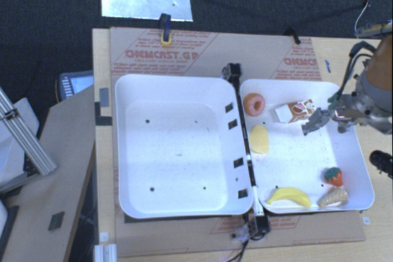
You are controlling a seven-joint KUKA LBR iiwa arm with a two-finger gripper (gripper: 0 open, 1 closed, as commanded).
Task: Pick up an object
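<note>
Donut sits top left in the right bin, lemon below it, then the small carton just left of the gripper, nearly touching; can't tell its finger state. Banana, strawberry, cone along the near edge.

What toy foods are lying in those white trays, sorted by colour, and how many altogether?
Yellow: 2, the banana and the pale oval piece
Orange-pink: 1, the doughnut
Red with green: 1, the strawberry
Tan: 1, the cone-shaped piece
White with red print: 1, the small carton
Total: 6, all in the right bin
</note>
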